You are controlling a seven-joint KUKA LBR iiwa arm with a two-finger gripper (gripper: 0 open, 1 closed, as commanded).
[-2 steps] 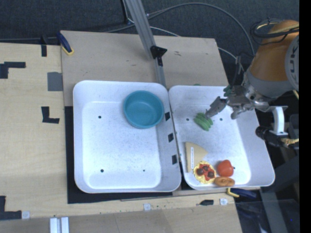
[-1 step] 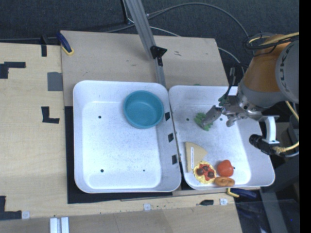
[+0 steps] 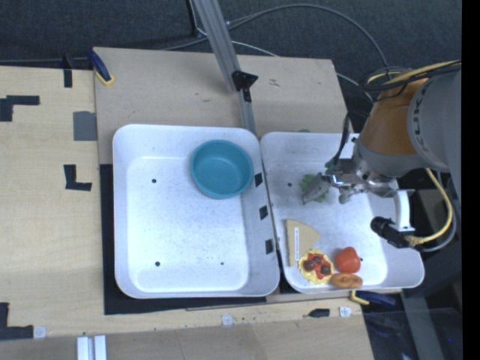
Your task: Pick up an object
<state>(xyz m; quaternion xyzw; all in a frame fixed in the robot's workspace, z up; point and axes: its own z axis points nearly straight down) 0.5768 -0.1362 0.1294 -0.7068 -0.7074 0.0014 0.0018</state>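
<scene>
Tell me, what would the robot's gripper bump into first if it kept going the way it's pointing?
Probably the small green leafy toy in the right white bin. The gripper points leftward with the toy right at its tip; whether they touch is unclear.

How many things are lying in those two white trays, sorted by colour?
Blue: 1, the bowl
Green: 1, the leafy toy
Tan and yellow: 1, the pizza slice
Red: 1, the tomato
Orange: 1, the small orange piece
Total: 5

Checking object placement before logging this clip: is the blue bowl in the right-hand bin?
No, the blue bowl sits in the left bin, near its upper right corner.
</scene>
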